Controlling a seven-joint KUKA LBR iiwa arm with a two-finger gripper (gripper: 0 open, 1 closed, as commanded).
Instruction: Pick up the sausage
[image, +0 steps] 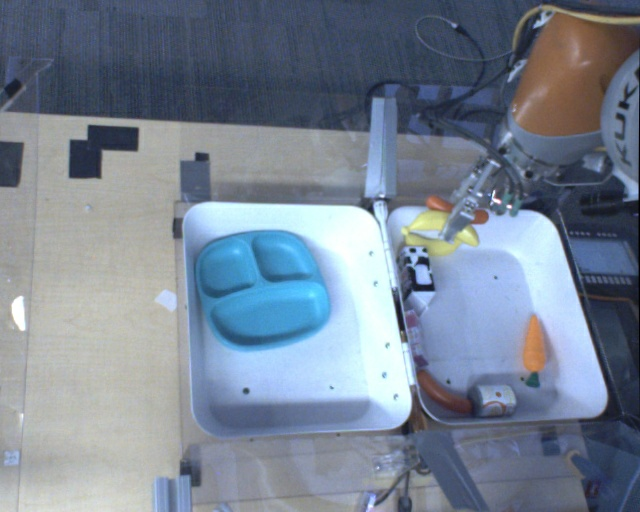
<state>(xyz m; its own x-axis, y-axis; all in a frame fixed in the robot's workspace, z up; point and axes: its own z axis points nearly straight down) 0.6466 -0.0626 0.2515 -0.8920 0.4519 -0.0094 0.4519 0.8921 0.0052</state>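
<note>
The sausage, reddish-brown and slightly curved, lies in the near-left corner of the right bin, against the bin's wall and just left of a silver can. My gripper hangs at the far-left corner of the same bin, over a yellow banana. That is well away from the sausage, most of the bin's length behind it. The arm's grey and orange wrist reaches in from the upper right.
An orange carrot lies by the right bin's right wall. A black-and-white item and a pinkish one sit along its left wall. The left bin holds a blue divided plate.
</note>
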